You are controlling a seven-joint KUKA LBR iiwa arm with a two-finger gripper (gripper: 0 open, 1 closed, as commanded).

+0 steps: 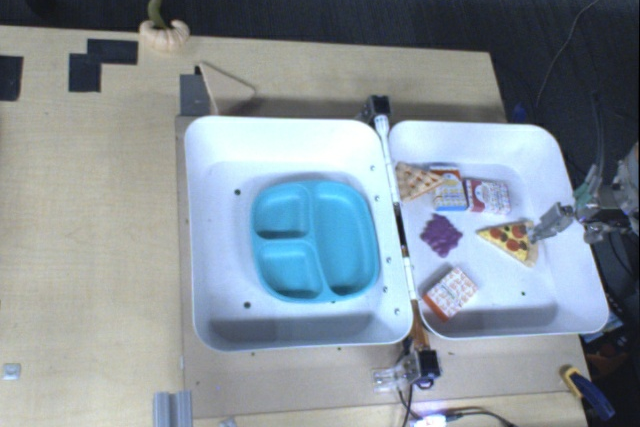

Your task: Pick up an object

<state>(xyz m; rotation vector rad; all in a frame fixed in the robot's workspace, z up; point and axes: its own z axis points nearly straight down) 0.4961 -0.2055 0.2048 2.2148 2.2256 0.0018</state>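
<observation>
The right bin (560,310) holds several small toy food items. A pizza slice (508,239) lies at its right side, a purple piece (440,234) near the middle, and a patterned box (451,291) toward the front. At the back sit a waffle piece (416,180), a small carton (450,191) and a red and white pack (492,196). My gripper (552,220) reaches in from the right edge, low over the bin, its tip just right of the pizza slice and close to it. Nothing shows in its grasp.
The left bin (215,215) holds a blue divided plate (315,239). A black clip (378,107) sits on the ridge between the bins at the back. A small pale gourd-like object (162,32) lies on the bench at the far left. Cables (420,370) sit at the front.
</observation>
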